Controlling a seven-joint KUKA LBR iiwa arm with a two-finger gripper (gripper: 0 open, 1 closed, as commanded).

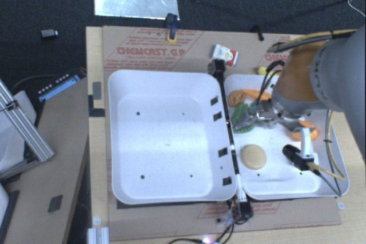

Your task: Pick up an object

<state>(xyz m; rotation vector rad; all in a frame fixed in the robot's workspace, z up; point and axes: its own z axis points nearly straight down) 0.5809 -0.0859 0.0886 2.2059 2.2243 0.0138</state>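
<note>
Right bin [274, 181] has the gripper [247, 119] low at a green object [239, 108], seemingly the grasping step; whether the jaws are closed cannot be told; next probably needs a firm pinch, then a lift.

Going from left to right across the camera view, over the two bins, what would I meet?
left bin → round tan bun → orange piece

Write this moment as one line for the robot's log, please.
place: right bin | gripper: down at green object | tan round object: apart, lower in view | hold: not confirmed
</note>
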